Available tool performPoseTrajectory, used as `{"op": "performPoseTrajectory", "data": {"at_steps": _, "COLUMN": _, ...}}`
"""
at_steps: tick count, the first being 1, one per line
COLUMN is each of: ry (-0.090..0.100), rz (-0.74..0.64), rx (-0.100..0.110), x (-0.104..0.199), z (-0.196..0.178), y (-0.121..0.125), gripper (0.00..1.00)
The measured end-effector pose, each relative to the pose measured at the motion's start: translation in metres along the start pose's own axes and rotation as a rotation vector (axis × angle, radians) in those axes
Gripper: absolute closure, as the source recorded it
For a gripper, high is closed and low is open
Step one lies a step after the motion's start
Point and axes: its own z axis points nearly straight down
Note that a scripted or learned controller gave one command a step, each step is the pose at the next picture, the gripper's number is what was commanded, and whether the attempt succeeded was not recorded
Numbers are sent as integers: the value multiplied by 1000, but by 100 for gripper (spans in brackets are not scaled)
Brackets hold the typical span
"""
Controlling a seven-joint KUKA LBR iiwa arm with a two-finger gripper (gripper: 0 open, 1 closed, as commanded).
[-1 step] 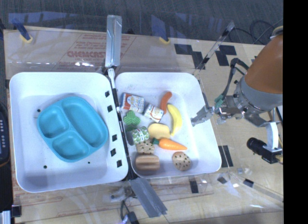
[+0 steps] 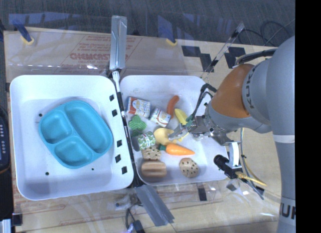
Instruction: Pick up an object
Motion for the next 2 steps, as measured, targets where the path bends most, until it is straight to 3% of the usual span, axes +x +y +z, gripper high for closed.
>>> {"op": "performPoseTrajectory", "data": {"at_steps": 1, "ry": 2, "rz": -2, "rx": 3, "x": 0, "z": -8, "y": 0, "gripper": 100}}
{"op": "performPoseTrajectory", "data": {"at_steps": 2, "ry": 4, "rz": 98, "rx": 10, "x": 93, "z": 6, "y": 91, "gripper": 100}}
